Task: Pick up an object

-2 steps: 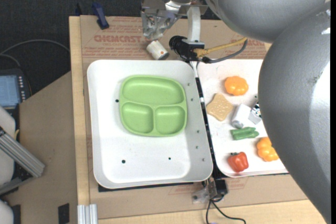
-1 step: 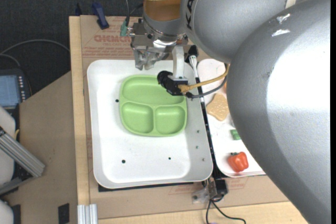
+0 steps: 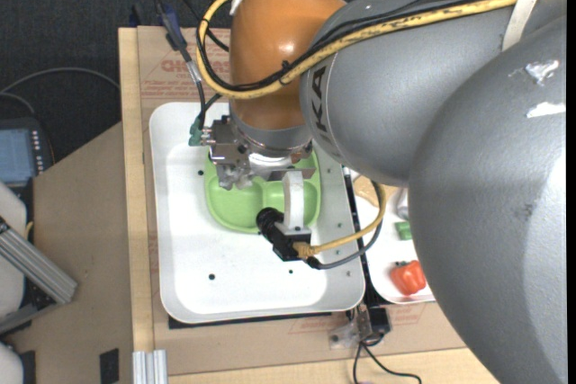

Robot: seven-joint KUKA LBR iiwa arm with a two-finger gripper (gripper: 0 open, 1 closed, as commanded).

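Note:
A light green, bowl-like object [image 3: 236, 204] lies in the middle of the left white bin [image 3: 180, 283]. The arm's orange wrist band and grey wrist hang directly over it and cover most of it. My gripper [image 3: 256, 184] points down onto the green object, hidden under the wrist. In the right bin [image 3: 389, 290] I see an orange-red object [image 3: 408, 276] and a small green piece [image 3: 402, 230] at the arm's edge.
The big grey arm covers most of the right bin and the right half of the view. A yellow cable and a black connector [image 3: 281, 238] hang off the wrist over the left bin. The wooden bench [image 3: 144, 85] frames the bins.

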